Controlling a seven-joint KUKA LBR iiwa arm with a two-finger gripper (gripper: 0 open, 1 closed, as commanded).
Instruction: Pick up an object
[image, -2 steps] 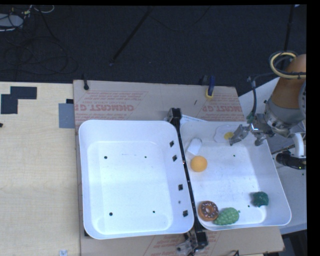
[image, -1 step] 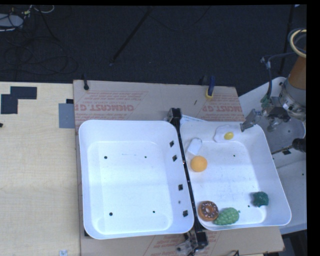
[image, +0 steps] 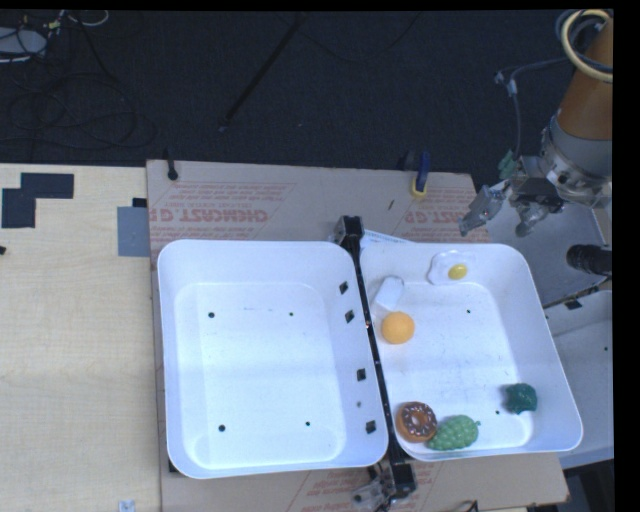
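Ball (image: 397, 328): orange, lay in the right bin near its left wall, just below the white cup and apart from it.
Cup (image: 387, 292): white, lay on its side against the bin's upper left part, hard to tell from the white floor.
Egg (image: 449, 268): a fried egg, white with a yellow yolk, rested at the back rim of the right bin.
Doughnut (image: 416, 421): brown-glazed with sprinkles, sat at the front wall of the right bin, touching the grapes on its right.
Grapes (image: 455, 433): a green bunch, lay along the front wall.
Green lump (image: 520, 398): dark green, sat near the bin's right front corner, apart from the grapes; its kind could not be told.
Right bin (image: 545, 330): white, shallow, held all six things.
Left bin (image: 190, 350): white, stood beside the right bin, the two joined by a black clip strip.
Gripper (image: 500, 208): hung above the cardboard behind the right bin's back right corner, well apart from every object; its fingers stood spread, with nothing between them.
Arm (image: 588, 95): grey with the orange band, came in from the upper right.
Bench (image: 70, 330): pale wood at left, with cardboard under the bins.
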